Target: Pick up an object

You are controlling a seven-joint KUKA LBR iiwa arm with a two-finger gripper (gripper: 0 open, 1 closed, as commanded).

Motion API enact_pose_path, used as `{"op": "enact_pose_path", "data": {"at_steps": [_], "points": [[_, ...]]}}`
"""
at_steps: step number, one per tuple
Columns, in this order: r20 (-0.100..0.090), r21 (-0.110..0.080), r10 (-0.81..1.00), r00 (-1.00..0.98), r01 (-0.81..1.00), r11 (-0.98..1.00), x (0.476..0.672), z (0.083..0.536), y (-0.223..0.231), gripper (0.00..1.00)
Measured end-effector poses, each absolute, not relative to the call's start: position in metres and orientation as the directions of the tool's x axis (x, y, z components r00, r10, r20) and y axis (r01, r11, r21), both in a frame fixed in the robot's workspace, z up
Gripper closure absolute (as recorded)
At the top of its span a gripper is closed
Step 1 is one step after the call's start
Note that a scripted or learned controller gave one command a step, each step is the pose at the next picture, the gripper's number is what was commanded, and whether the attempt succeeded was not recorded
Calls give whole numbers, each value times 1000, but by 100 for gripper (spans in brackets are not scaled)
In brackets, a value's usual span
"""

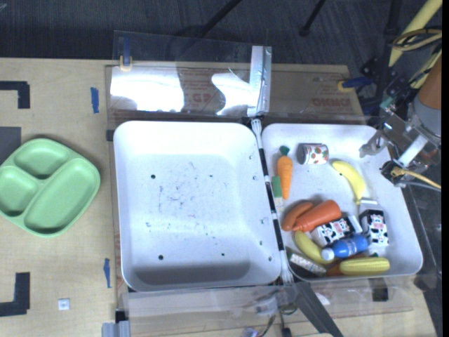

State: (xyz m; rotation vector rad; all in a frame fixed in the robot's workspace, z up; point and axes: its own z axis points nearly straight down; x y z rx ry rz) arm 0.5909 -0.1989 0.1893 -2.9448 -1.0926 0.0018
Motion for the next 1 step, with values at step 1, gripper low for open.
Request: {"op": "enact_pose_path", "data": {"at_steps": [1], "points": [[9, -7, 811, 585, 811, -585, 589, 86, -190, 0]]}}
